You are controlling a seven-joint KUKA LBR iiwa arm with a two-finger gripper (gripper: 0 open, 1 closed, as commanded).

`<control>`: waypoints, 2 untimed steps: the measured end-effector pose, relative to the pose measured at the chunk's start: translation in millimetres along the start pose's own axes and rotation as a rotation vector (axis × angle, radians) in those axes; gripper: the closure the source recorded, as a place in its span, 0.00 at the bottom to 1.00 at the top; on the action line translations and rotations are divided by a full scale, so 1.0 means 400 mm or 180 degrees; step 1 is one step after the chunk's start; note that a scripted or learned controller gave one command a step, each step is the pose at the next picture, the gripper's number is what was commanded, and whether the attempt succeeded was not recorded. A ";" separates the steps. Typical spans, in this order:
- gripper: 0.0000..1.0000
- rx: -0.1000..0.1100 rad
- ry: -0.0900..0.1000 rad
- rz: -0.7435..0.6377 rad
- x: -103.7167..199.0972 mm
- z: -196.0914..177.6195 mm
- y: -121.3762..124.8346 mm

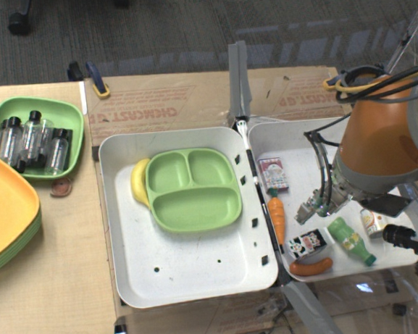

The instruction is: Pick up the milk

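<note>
The milk is a small black-and-white, cow-patterned carton lying on its side near the front of the right bin. My gripper hangs just behind and above it, a little to the right, over the middle of that bin. Nothing is visibly held in it. The grey arm with its orange band reaches in from the right and hides the bin's far right part.
Around the milk lie a carrot, a sausage, a green bottle, a small can and a pink-and-white carton. The left bin holds a green divided plate over a yellow item.
</note>
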State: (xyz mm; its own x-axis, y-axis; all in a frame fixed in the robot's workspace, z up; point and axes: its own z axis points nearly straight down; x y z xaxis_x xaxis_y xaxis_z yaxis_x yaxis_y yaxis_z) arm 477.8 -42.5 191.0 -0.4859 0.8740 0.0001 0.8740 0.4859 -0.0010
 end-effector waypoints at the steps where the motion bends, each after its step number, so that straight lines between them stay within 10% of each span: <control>1: 1.00 0.0001 0.0003 -0.1353 0.076 0.001 0.043; 2: 1.00 -0.0001 -0.0001 -0.1705 0.053 -0.155 0.184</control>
State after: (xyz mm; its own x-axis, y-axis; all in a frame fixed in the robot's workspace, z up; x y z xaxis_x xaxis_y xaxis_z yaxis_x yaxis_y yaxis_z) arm 531.9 11.8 253.0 -0.8639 0.5037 0.0002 0.5037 0.8639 -0.0005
